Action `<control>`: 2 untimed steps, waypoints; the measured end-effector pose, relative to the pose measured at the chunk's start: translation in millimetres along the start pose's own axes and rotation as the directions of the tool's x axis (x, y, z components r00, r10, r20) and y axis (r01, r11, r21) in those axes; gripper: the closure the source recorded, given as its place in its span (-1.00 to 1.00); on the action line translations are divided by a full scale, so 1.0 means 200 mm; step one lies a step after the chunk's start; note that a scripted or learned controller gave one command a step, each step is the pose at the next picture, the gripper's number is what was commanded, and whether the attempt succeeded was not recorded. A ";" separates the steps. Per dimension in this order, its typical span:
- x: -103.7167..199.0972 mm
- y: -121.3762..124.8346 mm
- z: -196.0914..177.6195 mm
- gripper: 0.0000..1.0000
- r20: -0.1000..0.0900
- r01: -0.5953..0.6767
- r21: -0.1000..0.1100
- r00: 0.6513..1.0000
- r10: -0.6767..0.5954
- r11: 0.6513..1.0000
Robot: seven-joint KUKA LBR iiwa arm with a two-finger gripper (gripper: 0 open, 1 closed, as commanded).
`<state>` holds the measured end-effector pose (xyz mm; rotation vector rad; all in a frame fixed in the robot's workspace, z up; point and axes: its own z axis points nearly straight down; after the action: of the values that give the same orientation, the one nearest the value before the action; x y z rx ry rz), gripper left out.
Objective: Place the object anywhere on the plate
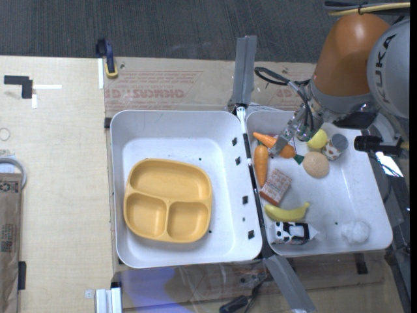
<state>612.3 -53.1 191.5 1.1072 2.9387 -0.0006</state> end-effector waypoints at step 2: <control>0.68 0.45 0.13 1.00 -0.003 0.244 0.001 0.970 -0.244 0.970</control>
<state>570.8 104.5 165.8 0.7378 3.0557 -0.0020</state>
